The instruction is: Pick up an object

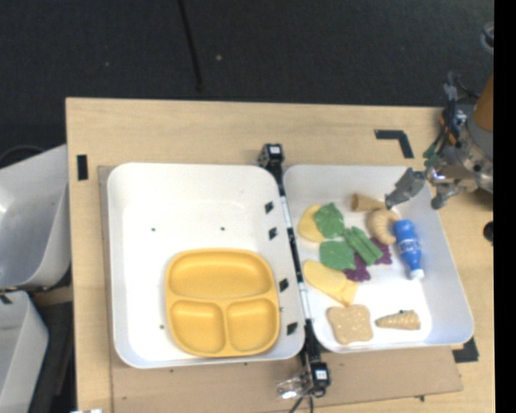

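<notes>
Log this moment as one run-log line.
tool: open, above right bin's far edge | holding: nothing | nearest: blue bottle | yellow tray: left bin

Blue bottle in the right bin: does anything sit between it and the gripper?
Nothing visible does. The gripper is above the right bin's upper right corner, and the blue bottle lies just below it, with bare bin floor between them.

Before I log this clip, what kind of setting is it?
Probably a lab bench for robot picking trials: two white bins on a wooden board, toy food such as a blue bottle, a yellow divided tray, and an end effector above.
</notes>
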`<state>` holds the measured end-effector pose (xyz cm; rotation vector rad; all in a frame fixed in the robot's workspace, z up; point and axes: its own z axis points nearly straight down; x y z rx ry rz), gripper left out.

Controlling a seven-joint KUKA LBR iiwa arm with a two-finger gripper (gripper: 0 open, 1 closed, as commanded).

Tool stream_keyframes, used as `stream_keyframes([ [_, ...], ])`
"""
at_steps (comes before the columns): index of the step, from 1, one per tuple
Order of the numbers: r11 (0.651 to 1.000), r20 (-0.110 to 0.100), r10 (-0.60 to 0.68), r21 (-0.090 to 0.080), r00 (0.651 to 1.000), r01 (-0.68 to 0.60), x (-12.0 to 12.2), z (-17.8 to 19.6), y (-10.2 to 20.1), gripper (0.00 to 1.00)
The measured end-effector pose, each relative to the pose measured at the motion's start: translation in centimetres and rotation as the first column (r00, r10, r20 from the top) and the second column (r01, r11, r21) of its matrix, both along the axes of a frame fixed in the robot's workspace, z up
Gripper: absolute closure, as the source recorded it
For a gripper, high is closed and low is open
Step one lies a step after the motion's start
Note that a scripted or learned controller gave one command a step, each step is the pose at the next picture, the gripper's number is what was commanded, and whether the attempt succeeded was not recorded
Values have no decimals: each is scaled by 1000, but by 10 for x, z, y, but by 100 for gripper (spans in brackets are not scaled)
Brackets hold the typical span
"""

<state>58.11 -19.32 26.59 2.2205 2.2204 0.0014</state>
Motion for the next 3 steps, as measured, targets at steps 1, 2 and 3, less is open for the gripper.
stream_keyframes([
  [1, 1000, -10, -1, 3, 1000, 1, -58, -71, 24, 0],
  [2, 1000, -10, -2, 4, 1000, 2, -94, -147, 61, 0],
  [3, 1000, 2, -13, 0, 1000, 13, -90, -131, 58, 100],
])
